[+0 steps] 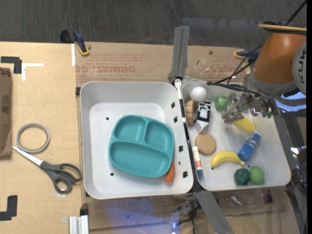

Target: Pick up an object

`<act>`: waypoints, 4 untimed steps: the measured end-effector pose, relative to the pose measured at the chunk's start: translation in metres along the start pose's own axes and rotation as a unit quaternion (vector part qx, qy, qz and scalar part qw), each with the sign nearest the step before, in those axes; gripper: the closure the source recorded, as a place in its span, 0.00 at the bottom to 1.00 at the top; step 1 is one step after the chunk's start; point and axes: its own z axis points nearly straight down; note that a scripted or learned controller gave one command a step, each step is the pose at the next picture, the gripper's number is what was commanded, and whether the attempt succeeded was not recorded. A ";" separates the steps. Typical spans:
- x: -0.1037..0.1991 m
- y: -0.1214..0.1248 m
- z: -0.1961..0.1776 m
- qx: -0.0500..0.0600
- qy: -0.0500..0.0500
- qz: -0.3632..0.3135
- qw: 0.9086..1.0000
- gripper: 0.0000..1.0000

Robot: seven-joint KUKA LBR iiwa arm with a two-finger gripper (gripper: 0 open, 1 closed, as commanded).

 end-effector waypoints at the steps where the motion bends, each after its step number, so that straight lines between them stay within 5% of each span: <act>1: 0.094 -0.011 0.020 -0.002 0.005 0.004 1.000 0.00; 2: -0.016 -0.027 0.020 -0.001 0.003 0.040 0.999 0.00; 3: 0.032 -0.040 0.020 -0.001 0.003 0.057 0.998 0.00; 4: 0.123 -0.059 0.020 -0.001 0.005 0.108 0.994 0.00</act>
